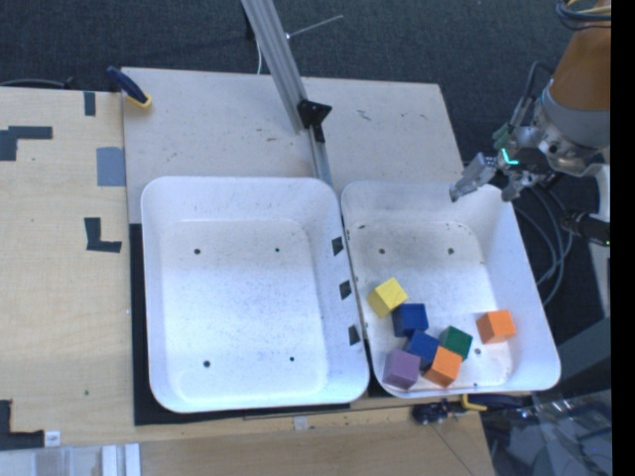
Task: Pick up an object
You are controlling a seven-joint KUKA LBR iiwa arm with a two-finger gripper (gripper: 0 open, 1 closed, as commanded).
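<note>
Near edge of the right bin (516,256) has my pile: seven small blocks, namely one purple (402,367), two orange (444,365) and (495,325), two blue (422,346) and (410,317), one green (457,340), one yellow (389,295). I'd guess they're light, rigid and flat-sided, so pinching two opposite faces should work. The lone orange one sits apart from the cluster, the easiest pick. The left bin (159,206) is beside it on the table (397,117). My jaws (474,179) hover over the right bin's far corner, carrying nothing; can't tell if they're spread.

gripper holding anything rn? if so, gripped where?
Nothing held. The gripper hangs over the right bin's far rim, apart from the blocks lying near its front edge.
</note>
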